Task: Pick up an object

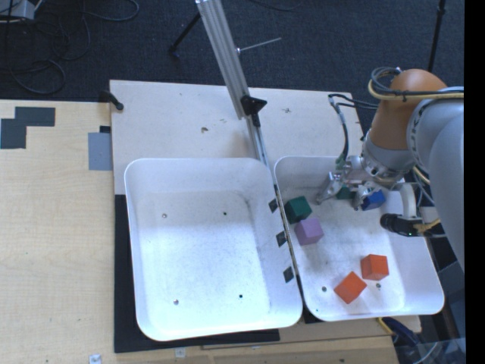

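Orange blocks [362, 277] nearest; arm bent low over right bin [424, 298], pincer [342, 184] state unclear.

Matt white plastic-looking bins [197, 203] sit on a pale wood-grain bench [53, 226].

Floor: dark carpet [318, 21] behind the bench, black cables [45, 29] at its far left | Bench: pale wooden top [53, 226], grey patches [99, 150] near its left edge | Mast: slanted aluminium bar [226, 59] rose from the bench's far side | Light: even, soft.
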### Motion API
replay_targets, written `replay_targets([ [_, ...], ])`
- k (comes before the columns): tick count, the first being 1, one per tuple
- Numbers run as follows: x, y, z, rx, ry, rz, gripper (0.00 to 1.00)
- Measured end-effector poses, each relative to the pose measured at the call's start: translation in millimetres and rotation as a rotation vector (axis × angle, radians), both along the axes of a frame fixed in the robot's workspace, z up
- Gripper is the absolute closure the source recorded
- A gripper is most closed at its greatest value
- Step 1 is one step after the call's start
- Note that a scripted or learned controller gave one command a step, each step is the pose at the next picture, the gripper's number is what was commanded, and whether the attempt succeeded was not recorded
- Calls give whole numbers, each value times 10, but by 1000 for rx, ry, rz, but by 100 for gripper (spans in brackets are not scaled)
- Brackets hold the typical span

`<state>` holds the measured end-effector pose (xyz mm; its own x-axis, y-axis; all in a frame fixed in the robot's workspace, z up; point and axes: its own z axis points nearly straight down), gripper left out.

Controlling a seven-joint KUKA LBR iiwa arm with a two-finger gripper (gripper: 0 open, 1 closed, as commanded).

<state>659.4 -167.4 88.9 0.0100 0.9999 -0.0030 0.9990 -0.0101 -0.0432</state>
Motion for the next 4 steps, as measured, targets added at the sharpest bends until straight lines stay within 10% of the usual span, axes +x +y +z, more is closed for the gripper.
replay_targets([
  [3, 11, 44, 1, 4, -3, 1, 0],
  [4, 79, -79, 14, 2, -39, 7, 0],
])
